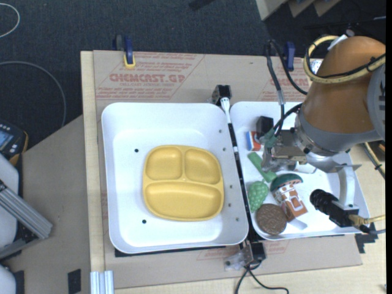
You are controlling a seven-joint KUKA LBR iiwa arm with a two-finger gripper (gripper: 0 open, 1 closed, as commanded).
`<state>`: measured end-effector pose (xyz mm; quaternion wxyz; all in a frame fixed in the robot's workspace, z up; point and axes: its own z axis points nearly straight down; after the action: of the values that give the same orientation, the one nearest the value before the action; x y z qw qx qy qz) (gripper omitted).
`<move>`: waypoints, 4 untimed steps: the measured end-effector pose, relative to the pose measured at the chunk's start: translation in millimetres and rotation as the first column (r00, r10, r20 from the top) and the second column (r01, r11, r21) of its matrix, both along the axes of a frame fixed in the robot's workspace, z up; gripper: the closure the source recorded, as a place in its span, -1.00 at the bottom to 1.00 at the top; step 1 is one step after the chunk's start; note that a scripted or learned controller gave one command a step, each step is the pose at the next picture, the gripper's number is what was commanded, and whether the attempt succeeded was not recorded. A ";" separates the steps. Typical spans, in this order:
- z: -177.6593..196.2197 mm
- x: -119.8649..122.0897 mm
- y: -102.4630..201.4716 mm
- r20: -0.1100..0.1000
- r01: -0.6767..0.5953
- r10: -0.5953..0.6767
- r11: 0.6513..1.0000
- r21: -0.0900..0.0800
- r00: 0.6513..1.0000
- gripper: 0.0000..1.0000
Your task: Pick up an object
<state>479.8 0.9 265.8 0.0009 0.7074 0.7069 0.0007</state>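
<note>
Two shallow white bins sit side by side on a brown cardboard sheet (153, 72) printed with red letters. The sheet lies on the pale worktop (55, 164). The left bin (122, 133) holds a yellow divided plate (182, 182) lying flat near its middle. The right bin (246, 120) touches it along a dark strip. A blue and yellow clamp (127, 51) grips the sheet's far edge. Dark carpet (92, 11) lies beyond.

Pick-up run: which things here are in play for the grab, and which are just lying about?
In play, in the right bin under the arm:
- brown disc
- green knobbly piece
- orange-and-white cup
- blue-and-red packet

Lying about:
- yellow divided plate in the left bin
- blue clamp on the cardboard sheet
</note>
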 end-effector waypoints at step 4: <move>36.0 -0.1 105.8 0.005 -0.011 0.011 1.000 0.004 1.000 1.00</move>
<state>479.7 106.7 301.7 0.0011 0.7034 0.7108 0.0038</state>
